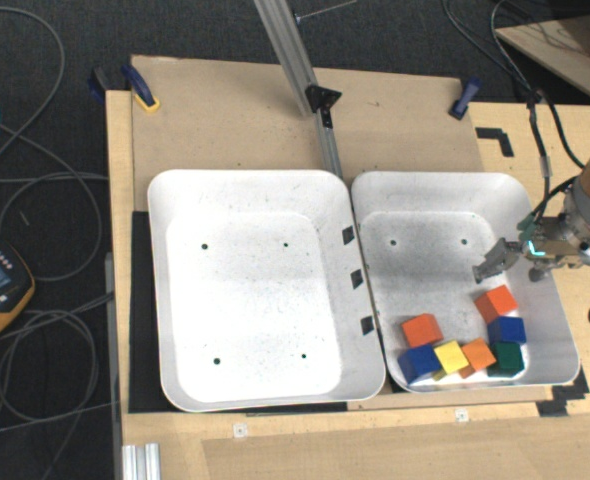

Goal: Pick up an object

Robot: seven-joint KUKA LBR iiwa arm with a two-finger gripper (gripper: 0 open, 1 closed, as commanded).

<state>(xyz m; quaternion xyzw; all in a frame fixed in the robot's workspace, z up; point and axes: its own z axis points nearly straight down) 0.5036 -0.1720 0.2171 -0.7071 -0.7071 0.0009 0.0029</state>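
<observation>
- Altogether, two white bins sit side by side on the surface [275, 118]: the left bin [175, 208] and the right bin [425, 193].
- Seven small blocks cluster in the right bin's near right corner: three orange blocks [421, 329], two blue blocks [419, 365], one yellow block [451, 357], one green block [509, 356].
- One set of jaws [497, 260] hangs over the right bin's right side, just beyond the blocks, spread apart and grasping nothing.
</observation>
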